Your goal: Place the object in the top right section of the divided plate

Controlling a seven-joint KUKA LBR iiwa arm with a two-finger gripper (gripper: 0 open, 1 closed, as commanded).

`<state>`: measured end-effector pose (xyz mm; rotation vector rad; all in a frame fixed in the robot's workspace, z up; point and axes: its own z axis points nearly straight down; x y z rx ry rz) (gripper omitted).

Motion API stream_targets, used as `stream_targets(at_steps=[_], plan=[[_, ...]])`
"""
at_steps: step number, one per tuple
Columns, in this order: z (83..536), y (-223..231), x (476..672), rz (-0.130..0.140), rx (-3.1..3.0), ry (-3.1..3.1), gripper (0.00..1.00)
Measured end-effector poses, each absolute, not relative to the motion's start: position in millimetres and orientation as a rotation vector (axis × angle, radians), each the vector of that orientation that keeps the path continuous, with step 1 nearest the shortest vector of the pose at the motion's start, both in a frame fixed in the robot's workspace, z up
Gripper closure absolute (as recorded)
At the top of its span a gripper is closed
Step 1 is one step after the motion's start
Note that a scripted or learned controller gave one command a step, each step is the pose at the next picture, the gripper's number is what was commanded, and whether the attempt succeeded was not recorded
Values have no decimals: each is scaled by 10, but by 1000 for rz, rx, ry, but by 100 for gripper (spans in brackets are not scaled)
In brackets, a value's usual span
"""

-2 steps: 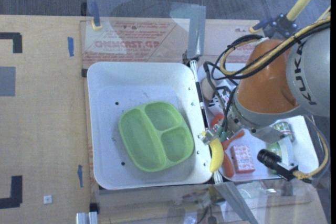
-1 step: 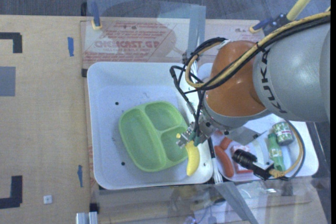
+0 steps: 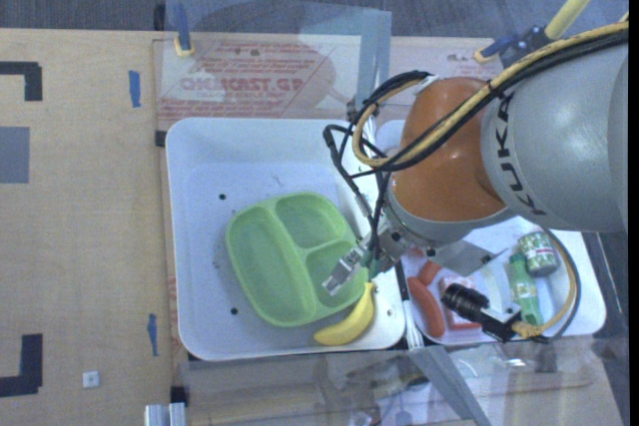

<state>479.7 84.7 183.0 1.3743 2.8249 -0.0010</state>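
Banana [image 3: 347,322] beside green divided plate [image 3: 290,259]; gripper [image 3: 351,271] low over plate's edge, grip unclear.

the grey arm [image 3: 559,135] is stretched in from the right, its orange band [image 3: 444,155] bent downward, the gripper [image 3: 349,272] lowered at its tip.

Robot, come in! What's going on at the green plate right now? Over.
Gripper low over the green divided plate, right edge. Banana in the bin beside the plate's lower rim. Hot dog and green bottle in the other bin.
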Motion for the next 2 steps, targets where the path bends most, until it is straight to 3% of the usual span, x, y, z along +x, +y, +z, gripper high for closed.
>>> stream_targets(at_steps=[2], plan=[[1830, 847, 4797, -1, 1374, 2825, 0]])
